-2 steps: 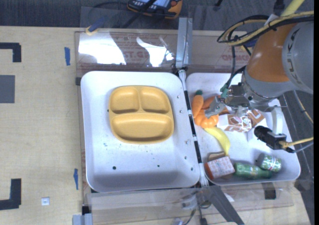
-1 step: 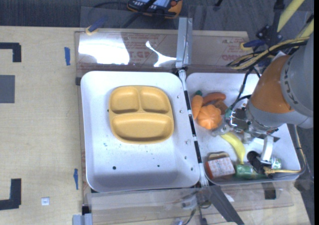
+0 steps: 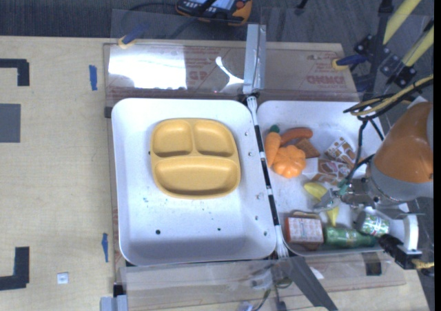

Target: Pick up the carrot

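From my remote seat: nearest in the right white bin [image 3: 296, 111] lies a green bottle [image 3: 349, 236], the gripper [image 3: 360, 201] hovering just above it; can't tell its grip. Further back, the small orange carrot [image 3: 273, 147] rests against an orange plastic pumpkin [image 3: 289, 161].

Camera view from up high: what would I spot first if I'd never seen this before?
Probably the big yellow divided plate, alone in the left bin. Next, the orange pile at the top of the right bin: a carrot beside a small orange pumpkin. The grey arm's orange band looms at the right, over that bin's clutter.
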You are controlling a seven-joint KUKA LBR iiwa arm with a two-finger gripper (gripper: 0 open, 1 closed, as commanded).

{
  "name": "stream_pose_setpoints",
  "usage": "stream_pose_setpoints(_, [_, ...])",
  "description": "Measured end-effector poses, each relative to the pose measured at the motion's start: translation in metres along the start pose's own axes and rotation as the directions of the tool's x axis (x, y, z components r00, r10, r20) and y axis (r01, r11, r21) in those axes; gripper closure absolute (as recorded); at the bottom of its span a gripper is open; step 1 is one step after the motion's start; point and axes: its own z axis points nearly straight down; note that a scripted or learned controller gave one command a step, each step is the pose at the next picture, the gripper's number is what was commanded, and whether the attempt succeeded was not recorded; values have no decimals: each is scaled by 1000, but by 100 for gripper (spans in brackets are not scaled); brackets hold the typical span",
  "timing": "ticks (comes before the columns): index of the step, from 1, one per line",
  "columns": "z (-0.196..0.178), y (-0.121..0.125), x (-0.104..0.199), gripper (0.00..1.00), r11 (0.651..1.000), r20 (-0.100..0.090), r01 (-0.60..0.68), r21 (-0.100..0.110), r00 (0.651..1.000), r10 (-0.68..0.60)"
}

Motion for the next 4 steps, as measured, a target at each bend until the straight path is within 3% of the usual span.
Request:
stream_pose_setpoints(1, [-21,101,63,0,992,1,-128,1,992,128])
stream_pose_setpoints(2, [-8,180,59,0,999,3,40,5,999,-40])
stream_pose_setpoints(3, [-7,188,60,0,982,4,-188,-12,982,188])
stream_pose_setpoints(4, [-14,183,57,100,981,11,-192,8,981,192])
